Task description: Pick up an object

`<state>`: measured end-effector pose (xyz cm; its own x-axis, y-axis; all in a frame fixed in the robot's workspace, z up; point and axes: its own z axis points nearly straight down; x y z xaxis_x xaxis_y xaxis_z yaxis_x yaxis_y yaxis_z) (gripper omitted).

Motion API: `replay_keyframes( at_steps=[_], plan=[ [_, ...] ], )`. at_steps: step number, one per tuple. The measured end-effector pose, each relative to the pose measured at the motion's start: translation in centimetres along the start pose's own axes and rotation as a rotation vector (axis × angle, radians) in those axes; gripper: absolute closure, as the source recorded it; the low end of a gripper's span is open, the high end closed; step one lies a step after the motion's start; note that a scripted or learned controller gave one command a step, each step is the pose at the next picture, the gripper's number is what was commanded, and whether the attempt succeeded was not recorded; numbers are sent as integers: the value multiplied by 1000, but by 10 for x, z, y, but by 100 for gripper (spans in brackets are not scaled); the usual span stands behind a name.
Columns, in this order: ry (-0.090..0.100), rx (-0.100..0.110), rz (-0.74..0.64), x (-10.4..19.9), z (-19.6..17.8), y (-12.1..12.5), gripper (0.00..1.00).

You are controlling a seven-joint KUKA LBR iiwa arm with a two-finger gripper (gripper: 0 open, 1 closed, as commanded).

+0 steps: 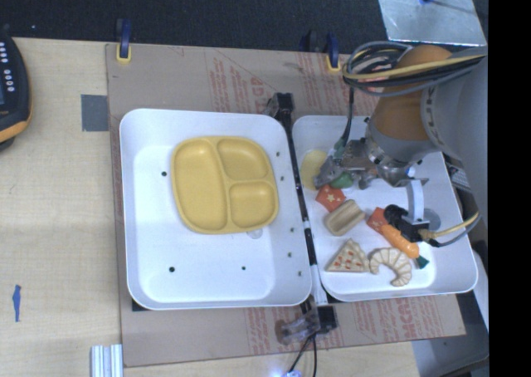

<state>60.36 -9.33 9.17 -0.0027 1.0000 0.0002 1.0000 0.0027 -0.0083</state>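
Observation:
The right white bin holds several toy foods: a red carton with a star, a tan bread roll, a pizza slice, a croissant, an orange carrot and a pale yellow piece. My gripper hangs low over the bin's upper left part, just above the red carton and beside the yellow piece. The wrist hides its fingertips. The grey arm with its orange band reaches in from the upper right.
The left white bin carries a yellow divided plate. Black clips join the two bins along the seam. Cables loop over the arm. A handheld controller lies at the far left edge.

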Motion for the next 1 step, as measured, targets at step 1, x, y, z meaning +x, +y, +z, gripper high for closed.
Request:
replay_keyframes(
  at_steps=[1],
  plan=[
    [-2,-3,0,-2,-11,2,100]
  ],
)
